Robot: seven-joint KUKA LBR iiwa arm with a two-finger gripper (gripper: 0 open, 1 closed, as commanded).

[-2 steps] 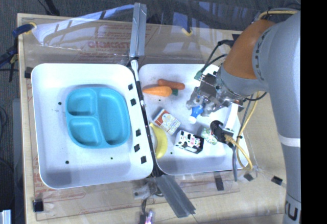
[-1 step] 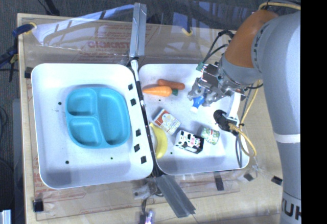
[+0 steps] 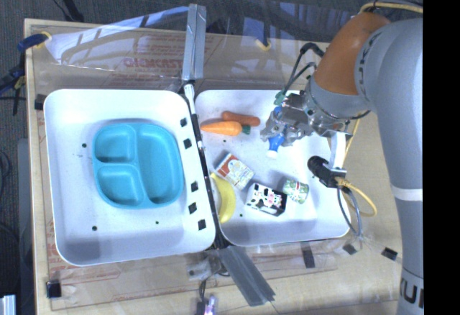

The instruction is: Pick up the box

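Table (image 3: 374, 234) carries 2 white bins side by side. Left bin (image 3: 65, 162) holds 1 blue tray (image 3: 138, 165) with three compartments. Right bin (image 3: 316, 224) holds the loose items.

Arm (image 3: 388, 90) reaches in from the right; gripper (image 3: 284, 130) hangs over the far-middle of the right bin, just right of the carrots. Can't tell whether the fingers are released or clenched, too cluttered there. A small blue-white bit sits under the tip; can't tell what it is, and it isn't the box.

Task status, my read: not done. Box (image 3: 234, 170) lies tilted in the left-middle of the right bin, apart from the gripper, nothing touching it from above. Left: move near-left, descend, grasp, lift.

Count, right bin:
- 1 cow-print carton (image 3: 266, 199), near-middle
- 1 banana (image 3: 226, 198), near-left, just beside the box
- 2 carrots (image 3: 228, 124), far-left
- 1 box
- 1 can (image 3: 295, 190), right of the carton
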